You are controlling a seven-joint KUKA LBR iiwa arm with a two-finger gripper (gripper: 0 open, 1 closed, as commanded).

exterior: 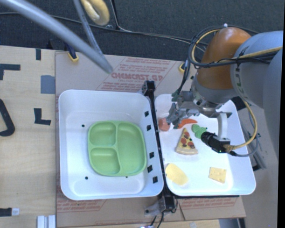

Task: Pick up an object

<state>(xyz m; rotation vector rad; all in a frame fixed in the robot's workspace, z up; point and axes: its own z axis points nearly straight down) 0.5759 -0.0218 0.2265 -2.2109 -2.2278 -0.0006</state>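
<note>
The right bin [238, 184] holds several toy foods. A pizza slice [186, 142] lies near its middle, a pale yellow chip-like piece [177, 174] at the front left, and a cheese square [217, 174] at the front right. A pinkish piece [164, 126] and an orange-red carrot-like piece [189, 121] with a green top [198, 129] lie at the back left. My gripper [175, 114] hangs low over that back-left corner, right above the pinkish and orange pieces. The wrist body hides how the fingers stand.
The left bin [69, 132] holds a green divided plate [117, 148]. A black-clipped divider [153, 130] separates the bins. A black cable connector [215, 142] dangles from the wrist over the right bin. Cardboard lies under both bins.
</note>
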